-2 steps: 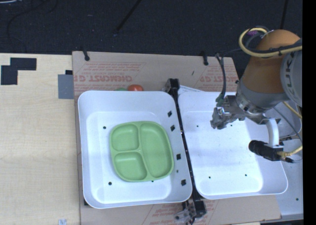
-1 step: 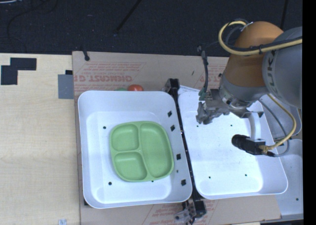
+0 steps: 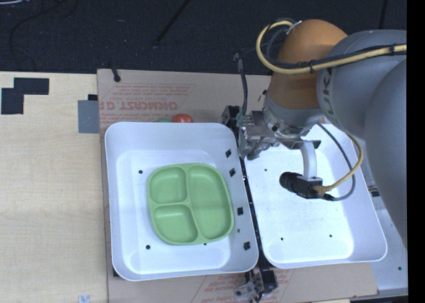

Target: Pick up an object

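Observation:
A light green divided plate [image 3: 190, 202] lies flat in the middle of the left bin [image 3: 126, 162]. My gripper [image 3: 251, 141] hangs over the far left corner of the right bin [image 3: 332, 242], close to the wall between the two bins. Nothing shows in its grasp. The grey arm with its orange band [image 3: 309, 62] covers the far part of the right bin.
A small red object [image 3: 182, 119] and a bit of green [image 3: 163, 120] lie on the cardboard just behind the left bin's far rim. A black connector [image 3: 300, 184] on a yellow cable hangs over the right bin's middle.

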`<state>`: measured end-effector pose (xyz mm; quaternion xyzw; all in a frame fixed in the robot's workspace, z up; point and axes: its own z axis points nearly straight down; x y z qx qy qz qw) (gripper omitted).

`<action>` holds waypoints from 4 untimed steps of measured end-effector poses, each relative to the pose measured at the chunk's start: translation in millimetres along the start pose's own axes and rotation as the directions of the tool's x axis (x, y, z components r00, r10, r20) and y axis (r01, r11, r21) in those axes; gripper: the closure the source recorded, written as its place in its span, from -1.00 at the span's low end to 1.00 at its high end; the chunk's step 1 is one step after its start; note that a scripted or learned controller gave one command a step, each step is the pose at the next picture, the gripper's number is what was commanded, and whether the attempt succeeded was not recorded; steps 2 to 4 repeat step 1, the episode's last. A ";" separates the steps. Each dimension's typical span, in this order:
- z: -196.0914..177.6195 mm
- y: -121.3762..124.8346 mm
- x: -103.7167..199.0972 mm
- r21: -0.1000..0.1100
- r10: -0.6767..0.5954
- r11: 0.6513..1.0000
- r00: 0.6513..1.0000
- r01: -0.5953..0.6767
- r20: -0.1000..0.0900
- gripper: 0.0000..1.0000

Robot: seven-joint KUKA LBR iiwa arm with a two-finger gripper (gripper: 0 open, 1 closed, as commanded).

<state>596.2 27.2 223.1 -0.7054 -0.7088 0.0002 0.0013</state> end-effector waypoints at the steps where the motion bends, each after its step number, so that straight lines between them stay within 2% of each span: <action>1: 7.6 7.7 54.0 0.001 0.001 1.000 1.000 -0.001 0.001 1.00; 4: 7.6 7.7 54.0 0.001 0.001 1.000 1.000 -0.001 0.001 1.00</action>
